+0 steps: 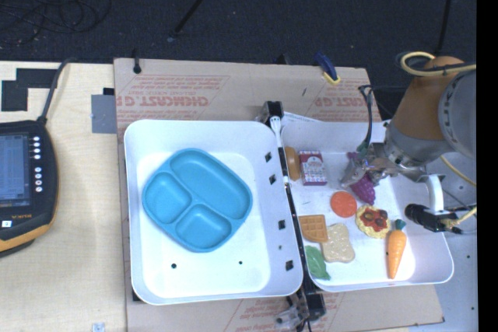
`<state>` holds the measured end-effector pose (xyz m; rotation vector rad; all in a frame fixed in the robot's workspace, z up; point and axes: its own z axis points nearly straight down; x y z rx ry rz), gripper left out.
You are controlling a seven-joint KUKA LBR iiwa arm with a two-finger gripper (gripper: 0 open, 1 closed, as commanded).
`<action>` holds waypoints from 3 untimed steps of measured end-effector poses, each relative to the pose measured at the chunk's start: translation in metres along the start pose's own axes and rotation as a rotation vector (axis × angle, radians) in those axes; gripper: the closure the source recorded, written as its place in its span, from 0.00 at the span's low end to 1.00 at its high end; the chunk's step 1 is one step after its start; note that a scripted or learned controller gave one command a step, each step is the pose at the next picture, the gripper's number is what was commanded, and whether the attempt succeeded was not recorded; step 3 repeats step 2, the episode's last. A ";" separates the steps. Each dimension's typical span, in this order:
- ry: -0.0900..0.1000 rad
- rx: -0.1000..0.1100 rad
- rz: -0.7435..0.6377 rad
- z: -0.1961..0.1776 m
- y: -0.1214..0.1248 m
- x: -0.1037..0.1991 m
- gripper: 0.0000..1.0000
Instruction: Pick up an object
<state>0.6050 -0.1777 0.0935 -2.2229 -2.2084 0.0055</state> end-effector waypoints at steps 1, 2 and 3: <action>-0.002 -0.015 -0.014 -0.122 0.014 0.066 1.00; 0.000 0.001 -0.012 -0.130 -0.041 0.131 1.00; 0.000 0.001 -0.012 -0.130 -0.041 0.131 1.00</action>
